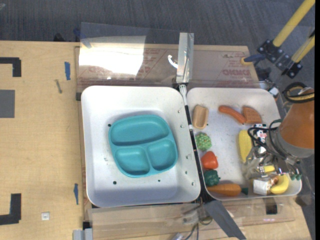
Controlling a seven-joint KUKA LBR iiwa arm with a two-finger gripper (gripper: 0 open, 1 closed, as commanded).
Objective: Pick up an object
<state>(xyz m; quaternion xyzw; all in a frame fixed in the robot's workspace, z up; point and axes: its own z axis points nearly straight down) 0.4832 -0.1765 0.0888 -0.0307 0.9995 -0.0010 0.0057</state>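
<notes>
The right bin [227, 98] holds toy foods. Along its left side lie a tan bun [200, 116], a green leafy piece [203, 142], a red pepper [209, 160], a dark green vegetable [211, 177] and a carrot [225, 189]. At the back lie a sausage [232, 113] and a brown piece [252, 114]. A yellow corn cob [244, 144] lies mid-bin. My gripper [261, 165] is low in the bin's front right corner, beside a small banana [280, 184] and a white piece [260, 186]. The wrist with its orange band [300, 126] hides what lies under it.
The left bin [95, 134] holds a teal divided plate [143, 145]. A clear upright divider [184, 59] stands behind the seam between the bins. Yellow-and-black stand legs [290, 29] rise at the back right.
</notes>
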